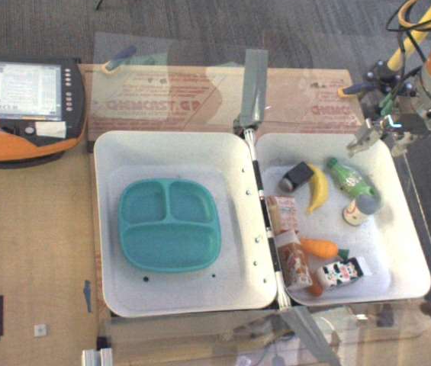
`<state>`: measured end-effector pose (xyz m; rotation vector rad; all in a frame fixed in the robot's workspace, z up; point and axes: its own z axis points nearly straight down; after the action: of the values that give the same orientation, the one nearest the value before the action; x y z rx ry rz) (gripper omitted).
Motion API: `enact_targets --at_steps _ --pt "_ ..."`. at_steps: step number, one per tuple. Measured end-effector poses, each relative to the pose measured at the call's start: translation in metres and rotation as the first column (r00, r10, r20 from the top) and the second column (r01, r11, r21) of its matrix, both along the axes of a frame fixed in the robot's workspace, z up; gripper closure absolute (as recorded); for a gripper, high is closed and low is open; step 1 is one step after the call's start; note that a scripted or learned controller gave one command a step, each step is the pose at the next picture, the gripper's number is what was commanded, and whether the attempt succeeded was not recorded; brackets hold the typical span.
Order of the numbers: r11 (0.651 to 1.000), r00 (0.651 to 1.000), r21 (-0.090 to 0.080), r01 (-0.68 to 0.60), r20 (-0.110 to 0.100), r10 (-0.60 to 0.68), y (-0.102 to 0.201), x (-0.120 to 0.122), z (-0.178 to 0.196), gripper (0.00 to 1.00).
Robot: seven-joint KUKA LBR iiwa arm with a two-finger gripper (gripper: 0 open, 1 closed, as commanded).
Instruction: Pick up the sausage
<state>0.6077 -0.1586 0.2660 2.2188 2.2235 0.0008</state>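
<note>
Nothing was done yet — the gripper (pixel 377 133) hung at the right bin's (pixel 410 269) far corner, its grip unreadable, sausage (pixel 314 288) unlifted.

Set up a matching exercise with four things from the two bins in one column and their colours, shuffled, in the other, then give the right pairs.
Things:
1. divided plate in the left bin
2. banana
3. carrot
4. bottle near the right bin's far edge

Colours:
A. orange
B. green
C. teal
D. yellow

Pairs: 1-C, 2-D, 3-A, 4-B
</note>
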Motion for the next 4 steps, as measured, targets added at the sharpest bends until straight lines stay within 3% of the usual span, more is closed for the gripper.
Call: enact_targets --at_steps 1,2,3,4 --pt "0.578 0.578 -0.001 0.816 0.0 -0.816 0.018 0.001 0.065 0.0" --pt "0.381 0.38 0.014 0.925 0.017 -0.925 -0.006 0.007 -0.139 0.0" --pt "0.276 0.275 0.024 0.961 0.019 -0.961 -0.029 0.032 -0.146 0.0" --pt "0.2 0.2 -0.001 0.98 -0.002 -0.98 -0.029 0.032 -0.135 0.0"
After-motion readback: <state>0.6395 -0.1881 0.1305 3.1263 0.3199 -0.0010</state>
